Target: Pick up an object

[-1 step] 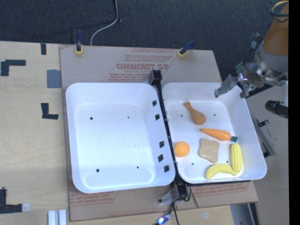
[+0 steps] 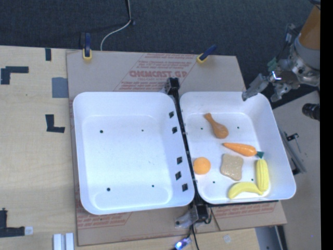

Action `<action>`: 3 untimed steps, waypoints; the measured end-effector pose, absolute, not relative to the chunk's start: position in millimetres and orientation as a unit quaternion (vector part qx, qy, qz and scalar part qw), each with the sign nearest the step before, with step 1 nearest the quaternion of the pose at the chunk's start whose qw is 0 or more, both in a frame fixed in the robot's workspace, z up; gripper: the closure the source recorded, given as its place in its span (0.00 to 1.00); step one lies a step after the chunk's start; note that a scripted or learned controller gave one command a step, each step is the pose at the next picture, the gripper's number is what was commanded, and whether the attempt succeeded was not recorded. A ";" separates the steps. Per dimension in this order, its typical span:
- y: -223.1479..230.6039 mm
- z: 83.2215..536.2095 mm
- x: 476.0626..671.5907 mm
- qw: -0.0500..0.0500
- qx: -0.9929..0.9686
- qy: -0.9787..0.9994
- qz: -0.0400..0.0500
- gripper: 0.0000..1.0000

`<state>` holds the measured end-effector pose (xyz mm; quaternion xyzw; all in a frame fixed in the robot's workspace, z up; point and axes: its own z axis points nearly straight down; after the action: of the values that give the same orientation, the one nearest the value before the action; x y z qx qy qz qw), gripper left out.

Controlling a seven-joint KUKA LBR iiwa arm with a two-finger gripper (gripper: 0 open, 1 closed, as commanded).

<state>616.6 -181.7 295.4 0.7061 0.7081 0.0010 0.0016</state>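
Note:
The right bin [image 2: 270,116] holds several toy foods. A brown drumstick [image 2: 216,126] lies near its middle, with an orange carrot [image 2: 240,149] just below it. Lower down are an orange ball [image 2: 202,165] and a tan bread slice [image 2: 232,166]. Two yellow bananas [image 2: 261,175] rest in the front right corner. My gripper [image 2: 264,90] hangs over the bin's back right corner, above and to the right of the drumstick. It is open with nothing between its fingers.
The left bin [image 2: 83,139] sits beside the right one, joined by a black clip strip [image 2: 179,139]. Both rest on a cardboard sheet [image 2: 151,72] held by clamps at the back. A white cable [image 2: 117,27] runs behind.

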 end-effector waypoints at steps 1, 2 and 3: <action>-223.6 207.7 598.1 -0.004 0.708 0.706 -0.004 0.00; -163.2 195.4 574.6 -0.003 0.706 0.708 -0.001 0.00; -116.1 125.1 608.3 -0.003 0.705 0.709 -0.001 0.00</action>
<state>608.3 -116.1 125.1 0.7050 0.7092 -0.0015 -0.0031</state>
